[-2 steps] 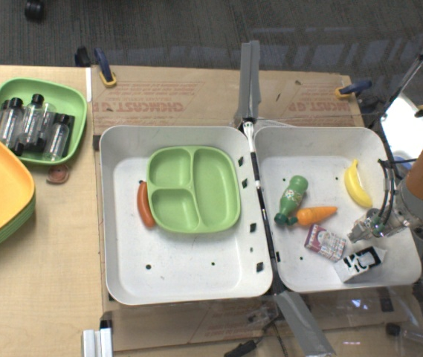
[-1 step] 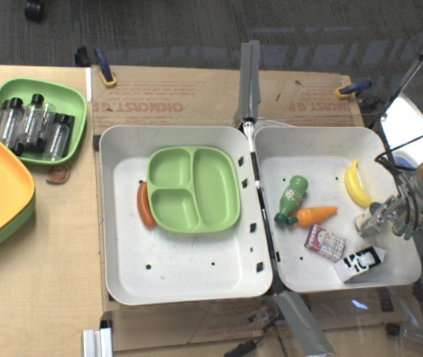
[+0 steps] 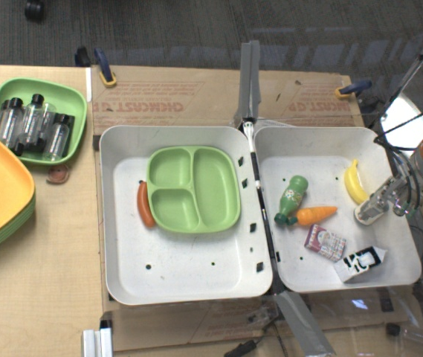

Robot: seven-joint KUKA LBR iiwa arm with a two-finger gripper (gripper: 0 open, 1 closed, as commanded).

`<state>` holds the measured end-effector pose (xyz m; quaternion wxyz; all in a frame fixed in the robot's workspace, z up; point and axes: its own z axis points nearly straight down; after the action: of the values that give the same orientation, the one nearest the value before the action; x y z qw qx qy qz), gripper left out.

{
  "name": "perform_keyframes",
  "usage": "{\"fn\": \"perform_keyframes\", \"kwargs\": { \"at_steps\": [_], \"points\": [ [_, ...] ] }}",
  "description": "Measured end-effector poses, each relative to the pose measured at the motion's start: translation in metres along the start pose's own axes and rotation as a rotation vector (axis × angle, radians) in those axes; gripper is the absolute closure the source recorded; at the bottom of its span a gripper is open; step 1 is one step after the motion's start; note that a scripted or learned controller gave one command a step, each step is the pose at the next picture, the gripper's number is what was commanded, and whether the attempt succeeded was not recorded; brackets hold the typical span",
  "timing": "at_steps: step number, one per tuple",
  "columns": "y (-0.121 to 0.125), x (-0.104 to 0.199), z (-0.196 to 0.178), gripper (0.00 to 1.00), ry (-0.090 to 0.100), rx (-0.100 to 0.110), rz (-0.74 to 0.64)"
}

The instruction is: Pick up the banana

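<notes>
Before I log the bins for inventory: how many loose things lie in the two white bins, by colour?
Green: 2, divided plate, bottle
Orange: 2, sausage, carrot
Yellow: 1, banana
Pink: 1, packet
Black and white: 1, carton
Total: 7

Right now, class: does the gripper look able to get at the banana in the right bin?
Probably yes. The gripper sits just below the banana near the right bin's far-right wall, with nothing between them. The carrot and green bottle lie off to the side.
</notes>
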<state>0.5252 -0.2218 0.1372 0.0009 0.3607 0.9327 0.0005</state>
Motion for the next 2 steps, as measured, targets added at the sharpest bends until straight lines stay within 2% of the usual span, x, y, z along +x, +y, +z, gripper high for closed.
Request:
{"fn": "perform_keyframes", "kwargs": {
  "at_steps": [1,2],
  "points": [
    [0.024,-0.028,-0.027,1.00,-0.002,0.000,-0.176],
    [0.057,-0.012,-0.040,1.00,-0.001,0.001,0.245]
  ]
}}
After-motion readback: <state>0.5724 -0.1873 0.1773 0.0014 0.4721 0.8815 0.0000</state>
